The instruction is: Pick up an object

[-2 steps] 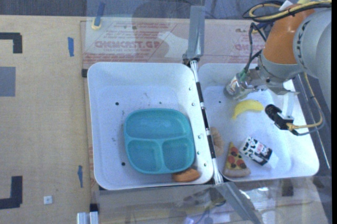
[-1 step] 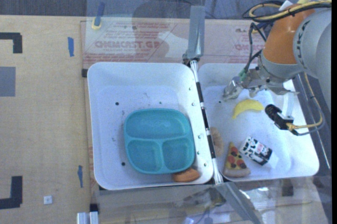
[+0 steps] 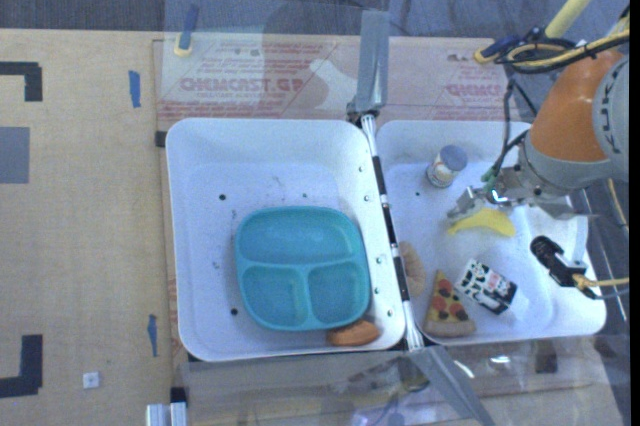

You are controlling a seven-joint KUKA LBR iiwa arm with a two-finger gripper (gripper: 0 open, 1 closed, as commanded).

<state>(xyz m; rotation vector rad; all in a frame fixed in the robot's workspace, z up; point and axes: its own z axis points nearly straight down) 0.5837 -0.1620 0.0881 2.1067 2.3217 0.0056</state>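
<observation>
My gripper [image 3: 480, 204] is low in the right bin [image 3: 570, 314], open, with its fingertips just above a yellow banana [image 3: 484, 225] that lies flat on the bin floor. Nothing sits between the fingers. A small jar with a grey-blue lid [image 3: 445, 164] stands to the upper left of the gripper. Nearer the front lie a black-and-white patterned box [image 3: 487, 285] and a toy pizza slice [image 3: 448, 306].
The left bin [image 3: 200, 174] holds a teal divided plate [image 3: 300, 266], with an orange sausage-like piece [image 3: 352, 334] at its front edge. A brown bread-like piece [image 3: 410, 266] rests against the divider between the bins. The arm's orange band [image 3: 570, 119] hangs over the right bin's far right.
</observation>
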